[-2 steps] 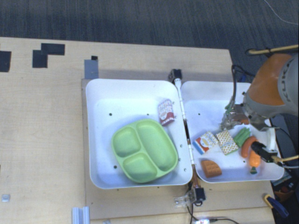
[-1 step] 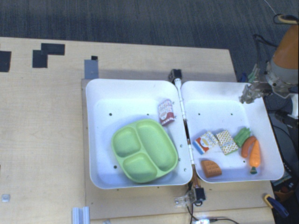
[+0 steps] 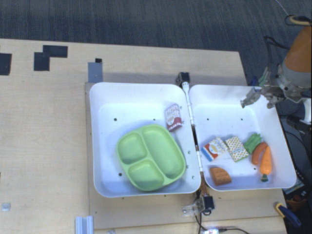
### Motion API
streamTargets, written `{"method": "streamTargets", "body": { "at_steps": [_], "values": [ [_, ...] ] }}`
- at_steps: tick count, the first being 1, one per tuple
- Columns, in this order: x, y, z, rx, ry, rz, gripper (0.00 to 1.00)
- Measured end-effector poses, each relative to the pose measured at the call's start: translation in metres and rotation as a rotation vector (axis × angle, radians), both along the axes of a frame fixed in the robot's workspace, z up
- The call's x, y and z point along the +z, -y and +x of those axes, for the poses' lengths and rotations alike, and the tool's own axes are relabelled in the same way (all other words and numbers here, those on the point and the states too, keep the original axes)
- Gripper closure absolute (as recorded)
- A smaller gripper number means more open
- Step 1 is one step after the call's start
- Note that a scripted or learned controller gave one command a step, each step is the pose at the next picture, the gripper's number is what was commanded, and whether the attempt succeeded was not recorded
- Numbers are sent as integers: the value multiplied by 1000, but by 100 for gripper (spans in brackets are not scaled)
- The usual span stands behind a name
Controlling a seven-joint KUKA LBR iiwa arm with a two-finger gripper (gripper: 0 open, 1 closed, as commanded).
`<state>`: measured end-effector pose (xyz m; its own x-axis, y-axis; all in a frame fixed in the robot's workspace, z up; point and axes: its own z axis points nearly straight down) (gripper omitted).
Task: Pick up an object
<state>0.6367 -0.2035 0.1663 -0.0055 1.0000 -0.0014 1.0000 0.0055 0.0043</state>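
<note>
Gripper (image 3: 258,97) hangs over the upper right rim of the right-hand shallow white bin (image 3: 287,179), fingers spread, nothing between them.

Left to right: the left white bin (image 3: 105,130) holds a green three-compartment plastic tray (image 3: 150,156) and a small red-and-white packet (image 3: 173,116); the right bin's clutter sits toward its near side, well apart from the hand: blue-and-orange carton (image 3: 212,149), brown toy bread (image 3: 220,175), patterned yellow-white box (image 3: 236,148), green toy vegetable (image 3: 252,141), orange toy carrot (image 3: 265,161) lying lengthwise away from the gripper.

The arm (image 3: 298,62) is cut off by the right edge.
</note>
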Motion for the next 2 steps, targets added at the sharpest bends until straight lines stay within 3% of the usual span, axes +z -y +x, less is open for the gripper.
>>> {"method": "streamTargets", "body": {
  "at_steps": [1, 2],
  "values": [
    [-80, -57, -51, -1, 0, 1, 0],
    [-79, -112, -94, -2, 3, 1, 0]
  ]
}}
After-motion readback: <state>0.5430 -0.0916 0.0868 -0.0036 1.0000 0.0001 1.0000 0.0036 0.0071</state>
